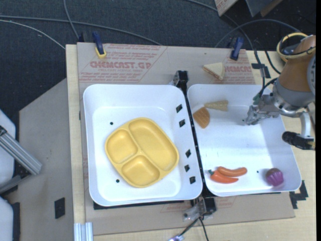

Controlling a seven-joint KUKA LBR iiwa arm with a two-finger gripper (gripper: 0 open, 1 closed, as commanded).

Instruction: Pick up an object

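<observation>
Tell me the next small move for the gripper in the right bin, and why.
Probably shift the gripper toward the wafer and cookie to its left. It hovers over bare floor of the right bin, with nothing under it, and those two are the nearest things; the hot dog and purple piece lie farther off.

I read red print, "CHEMCAST GP", on the brown board (pixel 125 59) behind the bins; smaller lines beneath it and the lettering farther right are too blurred.
</observation>
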